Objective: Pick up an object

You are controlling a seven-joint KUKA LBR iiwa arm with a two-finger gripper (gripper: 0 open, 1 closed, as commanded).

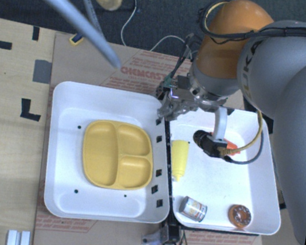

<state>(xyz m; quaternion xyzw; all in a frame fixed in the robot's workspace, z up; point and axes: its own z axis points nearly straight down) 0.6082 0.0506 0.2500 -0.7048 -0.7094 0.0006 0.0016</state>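
Gripper [166, 108]: it hangs over the far end of the line where the two bins meet. The wrist hides its business end, so you cannot tell whether it is apart or together, and you see nothing clamped in it.
Left bin [58, 132]: it holds a yellow divided plate [117, 155], lying flat near the middle.
Right bin [264, 184]: a yellow piece [178, 158] lies along the wall next to the left bin. A small can [192, 209] lies on its side near the front rim, and a brown ring [240, 215] sits in the front right corner.
Nearest target: the yellow piece, just forward of the gripper. This is a judgement; the task names no particular object.
Risk, rim strike: from where the gripper hangs, a straight descent likely lands on the adjoining walls, not on an object.
Risk, wall crowding: the yellow piece lies so close to the wall that a closing grasp may pinch the wall or nudge the piece aside.
Risk, rolling: the can, being round and on its side, probably rolls away under an off-centre touch.
Risk, flat plate: the plate offers little edge to grip, so you should expect a slip there.
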